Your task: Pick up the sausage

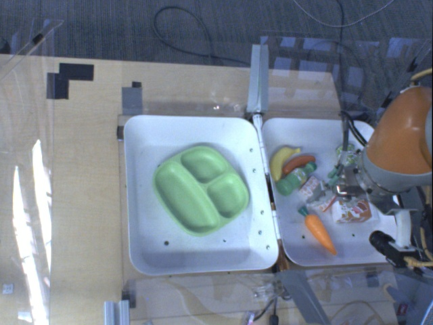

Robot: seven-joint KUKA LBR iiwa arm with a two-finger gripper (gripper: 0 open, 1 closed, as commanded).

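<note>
The sausage (300,163) is a short reddish-brown piece lying at the upper left of the right bin (298,252). It rests against a yellow banana (283,159) on its left, with a green bottle (292,181) just below it. My gripper (343,187) hangs low over the middle of the right bin, to the right of the sausage and a little nearer the front. A small gap separates it from the sausage. Nothing shows held in it. The orange and grey arm (400,141) hides the bin's right side.
An orange carrot (318,231) lies at the right bin's front. A red and white packet (353,212) sits beneath the gripper. The left bin (145,249) holds a green divided plate (201,188). A metal divider (265,181) separates the bins.
</note>
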